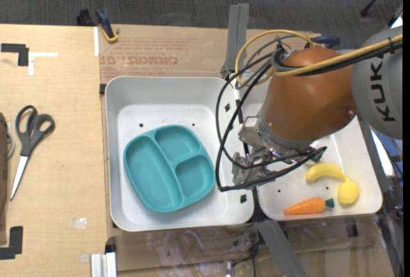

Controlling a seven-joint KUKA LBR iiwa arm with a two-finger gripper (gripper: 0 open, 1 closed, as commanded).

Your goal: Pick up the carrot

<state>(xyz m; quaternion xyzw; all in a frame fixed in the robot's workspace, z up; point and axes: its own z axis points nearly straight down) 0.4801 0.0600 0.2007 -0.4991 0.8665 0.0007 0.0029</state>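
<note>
An orange carrot (306, 206) with a green stem end lies near the front edge of the right bin (368, 202). My gripper (248, 170) hangs low over that bin's left side, by the wall shared with the left bin, to the left of the carrot and apart from it. The orange wrist band and cables cover most of the gripper from above.
A yellow banana (325, 172) and a yellow lemon (348, 192) lie just right of and above the carrot. A teal divided plate (168, 168) sits in the left bin (118, 141). Scissors (27, 134) rest on the wooden bench at far left.
</note>
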